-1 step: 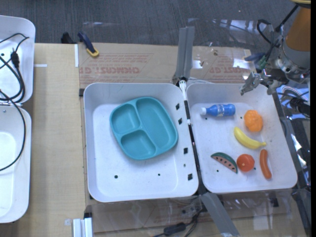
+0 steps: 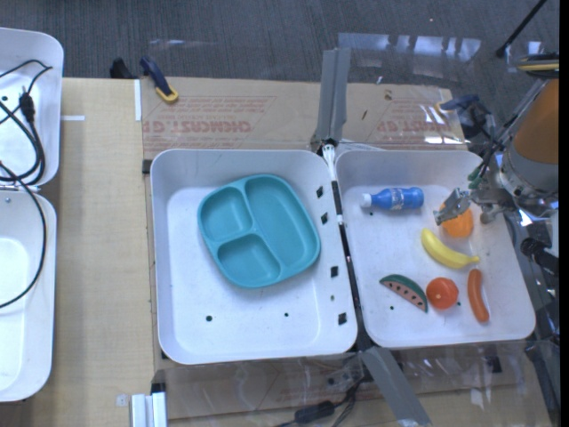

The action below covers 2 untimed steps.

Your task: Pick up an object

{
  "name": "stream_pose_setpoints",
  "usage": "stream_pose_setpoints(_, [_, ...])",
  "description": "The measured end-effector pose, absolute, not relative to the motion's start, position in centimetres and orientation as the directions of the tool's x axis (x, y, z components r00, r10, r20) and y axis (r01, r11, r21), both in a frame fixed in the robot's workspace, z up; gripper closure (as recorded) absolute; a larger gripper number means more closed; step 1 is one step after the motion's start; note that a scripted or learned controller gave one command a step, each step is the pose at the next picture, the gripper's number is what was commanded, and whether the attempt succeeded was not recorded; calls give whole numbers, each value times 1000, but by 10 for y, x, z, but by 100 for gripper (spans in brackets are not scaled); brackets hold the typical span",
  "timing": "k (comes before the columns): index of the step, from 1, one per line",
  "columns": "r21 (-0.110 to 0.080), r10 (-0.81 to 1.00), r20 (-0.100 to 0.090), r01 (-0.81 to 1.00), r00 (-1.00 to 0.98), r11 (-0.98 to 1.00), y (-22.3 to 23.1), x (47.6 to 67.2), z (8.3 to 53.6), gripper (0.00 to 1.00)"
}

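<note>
The right bin (image 2: 378, 327) holds a blue bottle (image 2: 396, 199) lying on its side, an orange fruit (image 2: 459, 225), a yellow banana (image 2: 448, 251), a watermelon slice (image 2: 404, 291), a red tomato (image 2: 442, 292) and a red sausage (image 2: 478, 294). My gripper (image 2: 453, 207) hangs low at the bin's right side, right over the orange fruit's upper left edge. Its grey fingers point left and down and touch or nearly touch the orange.
The left bin (image 2: 178, 327) carries a teal divided plate (image 2: 258, 230). A grey divider (image 2: 333, 96) runs up between the bins. Cardboard lies behind them, with a blue and yellow clamp (image 2: 158, 80). White tubs with black cables (image 2: 22, 123) stand at the far left.
</note>
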<state>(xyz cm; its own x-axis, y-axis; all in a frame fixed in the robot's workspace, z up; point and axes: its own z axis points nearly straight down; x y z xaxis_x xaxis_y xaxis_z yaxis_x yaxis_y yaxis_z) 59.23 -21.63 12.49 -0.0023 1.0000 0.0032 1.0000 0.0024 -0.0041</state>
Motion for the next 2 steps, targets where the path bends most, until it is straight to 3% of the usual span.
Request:
stream_pose_setpoints(1, [-3,1000,3,1000,-6,6,-205,602,91,0])
stream_pose_setpoints(2, [-2,1000,2,1000,-4,4,-206,602,100,100])
